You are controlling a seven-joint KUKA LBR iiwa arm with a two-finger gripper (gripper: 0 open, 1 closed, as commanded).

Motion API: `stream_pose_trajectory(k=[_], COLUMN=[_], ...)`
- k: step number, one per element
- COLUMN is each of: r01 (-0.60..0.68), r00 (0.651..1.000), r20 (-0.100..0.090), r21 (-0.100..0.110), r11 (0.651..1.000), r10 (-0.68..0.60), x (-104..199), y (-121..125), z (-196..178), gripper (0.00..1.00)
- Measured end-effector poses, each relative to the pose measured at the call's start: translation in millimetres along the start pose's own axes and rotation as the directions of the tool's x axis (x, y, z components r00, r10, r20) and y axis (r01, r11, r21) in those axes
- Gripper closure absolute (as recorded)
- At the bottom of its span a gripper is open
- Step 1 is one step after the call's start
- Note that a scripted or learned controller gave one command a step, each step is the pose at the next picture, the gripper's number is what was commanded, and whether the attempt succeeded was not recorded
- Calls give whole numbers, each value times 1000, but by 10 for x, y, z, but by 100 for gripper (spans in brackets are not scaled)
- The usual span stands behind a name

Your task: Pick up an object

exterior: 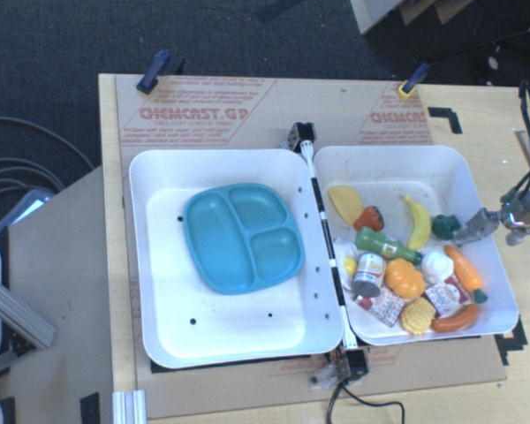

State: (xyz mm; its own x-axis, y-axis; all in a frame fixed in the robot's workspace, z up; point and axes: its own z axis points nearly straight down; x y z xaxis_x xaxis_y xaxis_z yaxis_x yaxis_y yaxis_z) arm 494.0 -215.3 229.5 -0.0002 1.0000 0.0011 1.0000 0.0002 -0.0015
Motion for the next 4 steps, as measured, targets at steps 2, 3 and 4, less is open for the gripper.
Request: stream_pose_trajectory(k=[2,3,4], r01=[1,3,1], r00=[1000,1000,1000], r20=[1,3,1], r21=[-2,-4,-3], r11=[1000,1000,1000], r10=[-1,-3,-1], x=[238,235,772], y=[1122,1125,987], z=[1446,1344,336], gripper=[0,100,100])
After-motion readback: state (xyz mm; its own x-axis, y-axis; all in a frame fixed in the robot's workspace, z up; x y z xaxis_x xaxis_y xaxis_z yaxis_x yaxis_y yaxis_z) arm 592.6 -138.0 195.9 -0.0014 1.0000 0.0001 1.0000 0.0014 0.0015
